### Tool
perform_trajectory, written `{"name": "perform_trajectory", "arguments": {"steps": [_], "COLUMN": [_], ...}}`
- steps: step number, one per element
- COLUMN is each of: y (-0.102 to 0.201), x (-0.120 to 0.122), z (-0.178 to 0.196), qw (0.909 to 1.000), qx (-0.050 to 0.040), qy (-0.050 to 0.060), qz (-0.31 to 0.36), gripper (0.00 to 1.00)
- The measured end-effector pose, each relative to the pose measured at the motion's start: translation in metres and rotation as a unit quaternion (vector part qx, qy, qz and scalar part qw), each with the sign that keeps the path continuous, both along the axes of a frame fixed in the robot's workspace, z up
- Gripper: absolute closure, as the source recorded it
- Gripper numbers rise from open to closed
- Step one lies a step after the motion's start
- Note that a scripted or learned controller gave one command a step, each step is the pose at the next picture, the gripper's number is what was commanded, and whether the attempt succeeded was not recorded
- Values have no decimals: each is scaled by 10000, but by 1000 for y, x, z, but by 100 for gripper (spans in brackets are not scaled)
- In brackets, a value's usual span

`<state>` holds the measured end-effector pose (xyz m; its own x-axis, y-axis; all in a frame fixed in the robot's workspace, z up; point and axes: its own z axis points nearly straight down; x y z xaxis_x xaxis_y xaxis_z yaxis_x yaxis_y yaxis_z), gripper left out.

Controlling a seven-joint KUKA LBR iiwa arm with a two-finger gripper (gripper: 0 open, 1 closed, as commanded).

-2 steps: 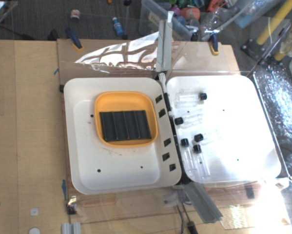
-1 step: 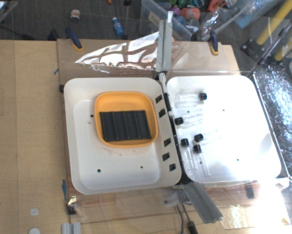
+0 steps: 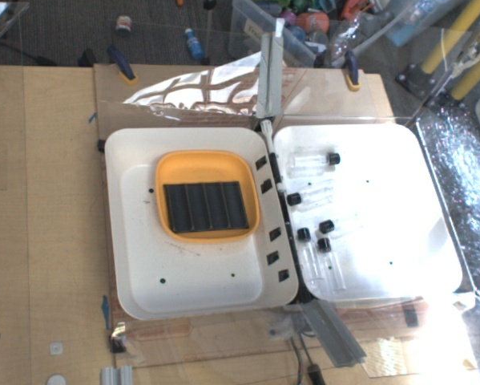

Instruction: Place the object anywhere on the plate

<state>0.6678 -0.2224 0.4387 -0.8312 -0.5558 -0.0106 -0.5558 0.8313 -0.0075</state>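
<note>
An orange square plate [image 3: 207, 161] with rounded corners lies in the left white bin [image 3: 191, 291], toward its back. A black rectangular block [image 3: 205, 207] with several lengthwise ridges lies flat on the plate, over its middle and front. The block's front edge comes close to the plate's front rim.
The right white bin [image 3: 392, 215] holds several clear vials with black caps [image 3: 332, 159], [image 3: 294, 198], [image 3: 325, 227], grouped along its left side. A row of black clips [image 3: 273, 233] lines the divide between the bins. Crumpled foil [image 3: 199, 95] lies behind the left bin.
</note>
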Motion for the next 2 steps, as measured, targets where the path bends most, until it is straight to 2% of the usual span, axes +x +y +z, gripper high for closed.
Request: {"name": "perform_trajectory", "arguments": {"steps": [1,2], "y": [-1,1], "x": [1,0], "z": [14,-1], "qw": [10000,9815], "qx": [-2,-9], "qy": [-71,22], "qz": [-23,1914], "gripper": [100,100]}}
